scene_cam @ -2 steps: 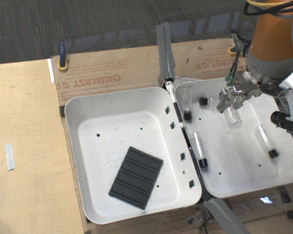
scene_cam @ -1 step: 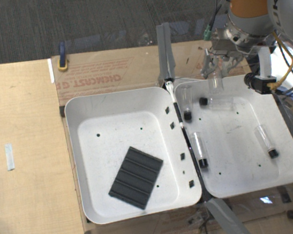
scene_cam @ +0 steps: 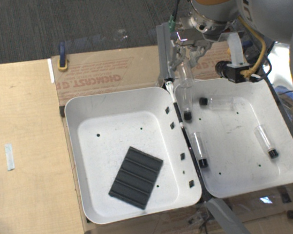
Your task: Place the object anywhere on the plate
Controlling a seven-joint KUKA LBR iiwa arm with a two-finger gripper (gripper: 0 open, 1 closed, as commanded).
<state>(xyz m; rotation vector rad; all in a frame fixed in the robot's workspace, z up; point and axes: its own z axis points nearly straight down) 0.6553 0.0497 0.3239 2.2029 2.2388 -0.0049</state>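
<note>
A dark grey ribbed rectangular plate (scene_cam: 136, 177) lies flat at an angle in the left bin (scene_cam: 86, 149), toward its front. My gripper (scene_cam: 182, 64) is above the far end of the divide between the two bins. It is shut on the top of a clear tube (scene_cam: 184, 95). The tube hangs down from the fingers with its black cap at the bottom, over the left edge of the right bin (scene_cam: 284, 170). The plate is well to the left of the gripper and nearer the front.
Three more clear tubes with black caps lie in the right bin: one near the back (scene_cam: 217, 103), one along the left wall (scene_cam: 199, 147), one at the right (scene_cam: 264, 140). Cardboard and a blue clamp (scene_cam: 62, 55) sit behind the left bin.
</note>
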